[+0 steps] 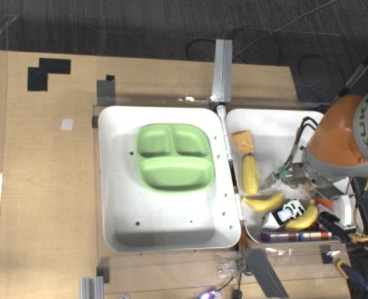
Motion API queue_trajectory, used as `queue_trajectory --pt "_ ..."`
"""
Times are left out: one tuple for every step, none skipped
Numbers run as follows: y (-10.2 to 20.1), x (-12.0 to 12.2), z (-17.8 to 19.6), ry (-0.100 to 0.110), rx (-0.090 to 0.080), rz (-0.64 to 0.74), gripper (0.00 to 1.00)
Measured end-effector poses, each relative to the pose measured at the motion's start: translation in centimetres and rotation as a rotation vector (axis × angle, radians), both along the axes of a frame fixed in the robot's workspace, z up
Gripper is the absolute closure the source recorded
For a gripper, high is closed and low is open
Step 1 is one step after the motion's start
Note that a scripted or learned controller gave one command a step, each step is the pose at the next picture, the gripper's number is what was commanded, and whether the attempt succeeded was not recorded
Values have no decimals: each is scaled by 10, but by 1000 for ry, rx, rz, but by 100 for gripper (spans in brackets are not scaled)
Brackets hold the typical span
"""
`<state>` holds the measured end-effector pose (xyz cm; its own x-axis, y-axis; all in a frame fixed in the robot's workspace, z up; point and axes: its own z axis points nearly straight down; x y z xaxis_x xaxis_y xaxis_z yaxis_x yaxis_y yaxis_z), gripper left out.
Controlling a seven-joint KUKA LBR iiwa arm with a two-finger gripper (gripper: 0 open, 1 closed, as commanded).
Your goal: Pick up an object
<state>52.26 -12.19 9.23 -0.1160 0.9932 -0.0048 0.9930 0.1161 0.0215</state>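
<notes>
Yellow banana (264,201) just below-left of gripper (287,177), jaw state indiscernible.

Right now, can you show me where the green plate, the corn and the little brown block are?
green plate (174,156): camera view, on the wide lower compartment.
corn (250,173): camera view, middle of the yellow cob.
brown block (243,143): camera view, on its top face.

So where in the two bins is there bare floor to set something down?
Left bin: a bare strip all round the green divided plate, widest at the near wall. Right bin: bare behind the brown block; the near half is crowded with corn, bananas and gripper.
</notes>
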Motion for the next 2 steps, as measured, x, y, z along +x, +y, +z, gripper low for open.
queue_trajectory --pt "11 -27 1 -7 -6 147 0" --pt "16 -24 12 -11 0 150 100"
